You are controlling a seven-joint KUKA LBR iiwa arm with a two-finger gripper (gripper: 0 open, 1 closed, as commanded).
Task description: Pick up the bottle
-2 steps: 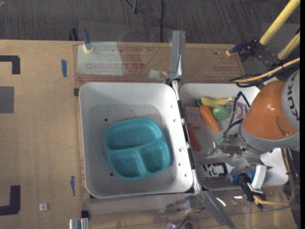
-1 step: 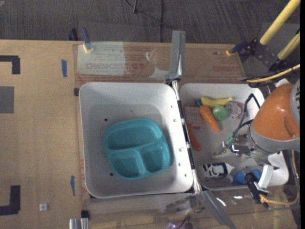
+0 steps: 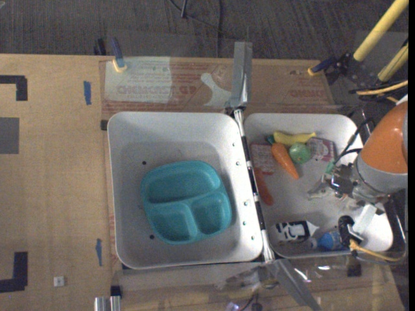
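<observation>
We see the bottle (image 3: pixel 299 230) lying on its side in the right bin (image 3: pixel 311 120), close to the near wall, with a black and white label around its body. Just beside it, to the right, there is something blue (image 3: pixel 331 240), which can be its cap or a separate small thing; we cannot tell which. The gripper (image 3: pixel 332 185) is over the same bin, near the right side and apart from the bottle. How far it is open we cannot tell from this view, and we see nothing held in it.

In our judgement the bottle is small, light, and made of plastic, so the weight is not a problem. The smooth round body can roll away or slip out when it is pinched. We think the best place to take it is across the middle of the body, over the label, square to its long axis. The near wall leaves little room there, so the approach should come from above.

The carrot (image 3: pixel 285 161), the banana (image 3: pixel 293 137) and the green ball (image 3: pixel 299 153) lie well apart at the far side. The left bin (image 3: pixel 130 238) holds a teal tray (image 3: pixel 187 201).
</observation>
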